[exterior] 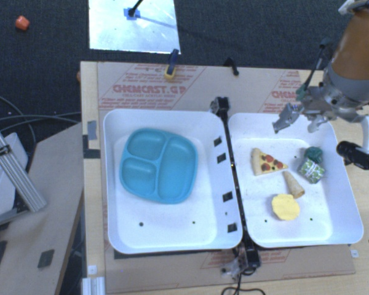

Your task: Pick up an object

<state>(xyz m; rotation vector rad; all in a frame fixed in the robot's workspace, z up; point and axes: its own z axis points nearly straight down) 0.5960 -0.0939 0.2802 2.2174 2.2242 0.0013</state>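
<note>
The right bin holds a toy pizza slice, a tan cone, a round yellow piece and a green crumpled packet. My gripper hangs over the far part of this bin, up and slightly right of the pizza slice. It is open, its two fingers spread wide, with nothing between them. All of the objects lie on the bin floor, apart from the gripper.
A blue divided plate lies in the left bin. A black hinge strip runs between the bins. A black arm part sticks in at the right bin's edge. A shiny metal sheet lies beyond the bench.
</note>
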